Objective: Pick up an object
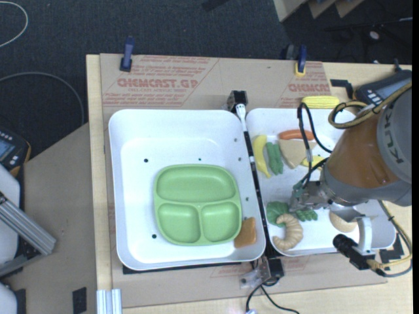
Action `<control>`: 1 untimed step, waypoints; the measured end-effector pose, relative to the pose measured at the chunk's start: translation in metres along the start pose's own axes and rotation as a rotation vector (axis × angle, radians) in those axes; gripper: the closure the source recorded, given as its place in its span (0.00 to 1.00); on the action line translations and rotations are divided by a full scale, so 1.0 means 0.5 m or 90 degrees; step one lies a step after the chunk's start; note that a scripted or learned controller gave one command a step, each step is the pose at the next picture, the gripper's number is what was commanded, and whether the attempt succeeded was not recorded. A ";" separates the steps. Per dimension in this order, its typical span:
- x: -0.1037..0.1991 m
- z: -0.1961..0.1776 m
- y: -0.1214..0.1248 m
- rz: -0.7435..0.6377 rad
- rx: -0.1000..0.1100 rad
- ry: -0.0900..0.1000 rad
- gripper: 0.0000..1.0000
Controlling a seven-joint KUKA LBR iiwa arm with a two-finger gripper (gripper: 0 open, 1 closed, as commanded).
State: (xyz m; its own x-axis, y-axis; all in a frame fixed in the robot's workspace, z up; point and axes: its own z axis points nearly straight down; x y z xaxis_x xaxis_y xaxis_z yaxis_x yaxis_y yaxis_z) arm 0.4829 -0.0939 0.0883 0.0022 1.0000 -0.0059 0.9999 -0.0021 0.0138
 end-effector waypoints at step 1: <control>0.003 -0.147 -0.003 -0.002 0.005 0.003 1.00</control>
